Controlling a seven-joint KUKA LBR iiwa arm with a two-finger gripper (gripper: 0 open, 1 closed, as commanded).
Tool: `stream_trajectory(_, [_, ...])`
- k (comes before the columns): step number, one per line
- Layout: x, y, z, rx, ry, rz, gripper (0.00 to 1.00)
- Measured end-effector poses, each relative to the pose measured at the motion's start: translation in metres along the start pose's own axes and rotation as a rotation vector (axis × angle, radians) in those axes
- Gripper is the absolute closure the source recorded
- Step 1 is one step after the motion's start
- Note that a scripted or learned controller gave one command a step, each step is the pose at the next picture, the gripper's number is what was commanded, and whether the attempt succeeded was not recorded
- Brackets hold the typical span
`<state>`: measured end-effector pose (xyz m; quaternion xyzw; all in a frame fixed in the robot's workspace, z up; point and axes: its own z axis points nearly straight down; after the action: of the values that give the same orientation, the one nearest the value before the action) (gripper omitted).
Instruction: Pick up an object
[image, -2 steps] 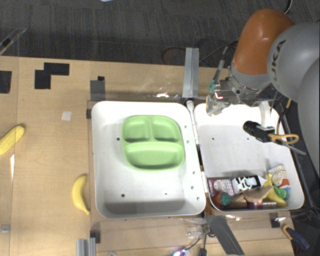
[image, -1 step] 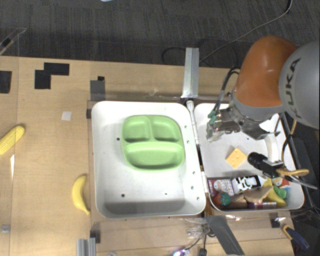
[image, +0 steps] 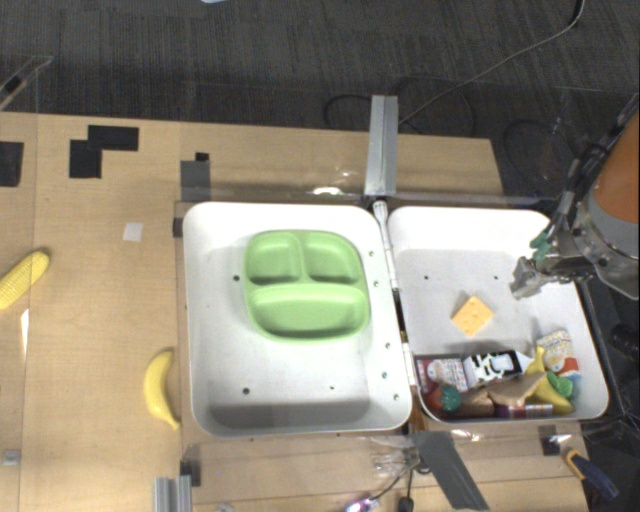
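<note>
Arm (image: 612, 200) cut off at right edge; claw (image: 527, 278) blurred, finger state unclear.

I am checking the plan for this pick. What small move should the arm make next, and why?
Probably shift the gripper toward the view's lower left and lower it over the yellow cheese wedge. The wedge lies alone on the right bin's bare floor, while the other items crowd its bottom edge, so it looks the easiest target.

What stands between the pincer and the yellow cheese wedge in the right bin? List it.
Nothing visible. The pincer hangs over the right bin near its right wall, and bare white floor lies between it and the cheese wedge. The pile of items sits along the bin's near edge, off that line.
</note>
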<state>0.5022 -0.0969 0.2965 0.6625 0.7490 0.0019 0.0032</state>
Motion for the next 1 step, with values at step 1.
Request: stream_trajectory(1, [0.0002, 0.0000, 0.0003, 0.001, 0.001, 0.000, 0.00])
